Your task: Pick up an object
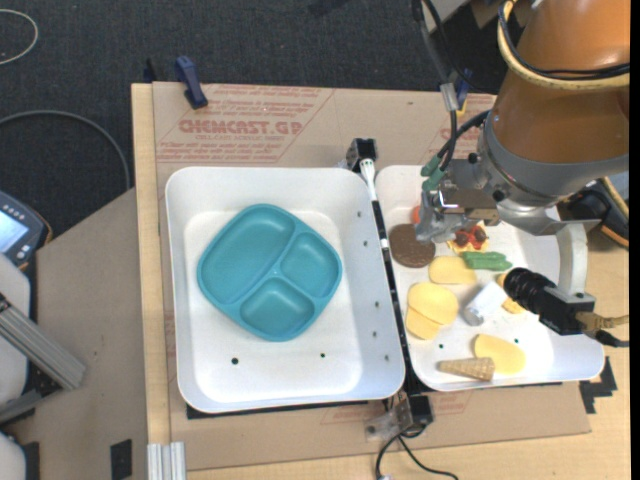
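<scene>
the gripper (437, 220) hangs over the right bin (560, 368) by the brown disc (408, 246); jaws' state unclear.

A brown cardboard sheet (250, 118) with red letters covers the bench. A blue clamp (190, 80) grips its far left edge. Around the bench lies dark grey carpet (80, 28), with thin cables (60, 118) curling across it on the left.
</scene>
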{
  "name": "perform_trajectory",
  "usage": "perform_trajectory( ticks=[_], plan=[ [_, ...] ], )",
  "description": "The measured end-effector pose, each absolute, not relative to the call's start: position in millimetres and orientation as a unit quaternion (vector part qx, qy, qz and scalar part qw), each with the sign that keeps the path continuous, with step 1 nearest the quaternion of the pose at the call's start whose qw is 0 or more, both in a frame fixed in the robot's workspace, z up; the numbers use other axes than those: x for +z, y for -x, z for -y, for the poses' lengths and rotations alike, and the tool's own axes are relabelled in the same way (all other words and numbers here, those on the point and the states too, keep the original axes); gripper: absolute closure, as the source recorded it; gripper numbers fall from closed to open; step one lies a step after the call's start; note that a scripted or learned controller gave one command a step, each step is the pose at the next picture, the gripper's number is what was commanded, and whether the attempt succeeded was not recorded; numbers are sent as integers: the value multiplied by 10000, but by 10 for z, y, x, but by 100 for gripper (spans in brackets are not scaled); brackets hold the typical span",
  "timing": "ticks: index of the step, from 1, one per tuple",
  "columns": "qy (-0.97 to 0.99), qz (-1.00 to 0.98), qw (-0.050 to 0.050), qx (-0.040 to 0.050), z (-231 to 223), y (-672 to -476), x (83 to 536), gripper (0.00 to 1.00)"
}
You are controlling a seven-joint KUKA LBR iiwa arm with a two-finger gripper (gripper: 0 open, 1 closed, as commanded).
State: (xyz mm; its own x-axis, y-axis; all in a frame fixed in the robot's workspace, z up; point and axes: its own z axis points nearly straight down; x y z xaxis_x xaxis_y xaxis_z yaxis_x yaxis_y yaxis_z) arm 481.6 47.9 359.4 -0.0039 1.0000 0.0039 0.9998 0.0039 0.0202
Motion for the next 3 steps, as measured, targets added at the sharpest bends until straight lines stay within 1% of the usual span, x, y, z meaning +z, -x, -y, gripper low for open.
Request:
perform_trajectory(
  ticks=[1, 2, 3],
  plan=[
    [-7064, -7078, 41, 58, -573, -4803, 4546, 100],
    [-7052, -7089, -51, -66, -1179, -4769, 3028, 100],
    [-7075, -7066, 53, 79, -885, -4807, 4540, 100]
  ],
)
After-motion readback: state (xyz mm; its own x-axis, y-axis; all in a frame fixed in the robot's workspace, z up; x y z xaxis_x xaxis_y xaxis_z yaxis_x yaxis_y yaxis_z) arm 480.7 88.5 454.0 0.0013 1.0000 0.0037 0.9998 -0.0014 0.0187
